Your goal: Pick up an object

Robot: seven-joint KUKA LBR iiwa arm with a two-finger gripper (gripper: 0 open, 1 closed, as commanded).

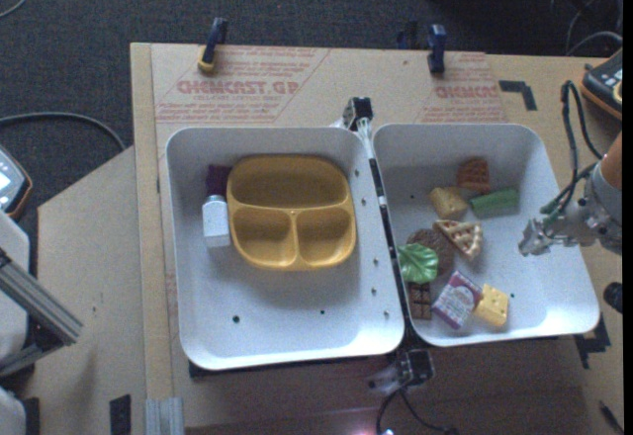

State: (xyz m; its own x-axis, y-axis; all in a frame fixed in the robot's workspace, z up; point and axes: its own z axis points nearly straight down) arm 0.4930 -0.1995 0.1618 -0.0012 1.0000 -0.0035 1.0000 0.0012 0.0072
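Toy food pieces lie clustered in the left and middle part of the right bin (554, 151): a brown waffle (474, 172), a green block (495, 201), a yellow lump (447, 201), a pizza wedge (460, 236), a dark cookie (428, 239), a green leafy piece (418, 264), a small printed packet (456, 301) and a cheese cube (492, 305). Any of these could serve as the object to pick.

The end effector (539, 237) hangs over bare bin floor near the right wall, well apart from the nearest pieces, and nothing sits between its fingers. Whether they are spread or closed I cannot tell from this angle.

This looks like the approach step, before any grasp. The next move calls for travel leftward toward the cluster and a descent onto one piece. The cheese cube or the green block seem the easier targets, since each has some open floor beside it.

Crowding is the main obstacle: the cookie, the leafy piece and the packet touch or overlap, so a descent there could nudge neighbours. The divider between the bins also hems in the leftmost pieces.

The left bin (188, 255) holds a yellow divided tray (292, 211), a small white bottle (216, 221) just beside it, and a dark purple item (218, 176) behind the bottle. Clamps (211, 45) grip the bench (297, 77) at its far edge.
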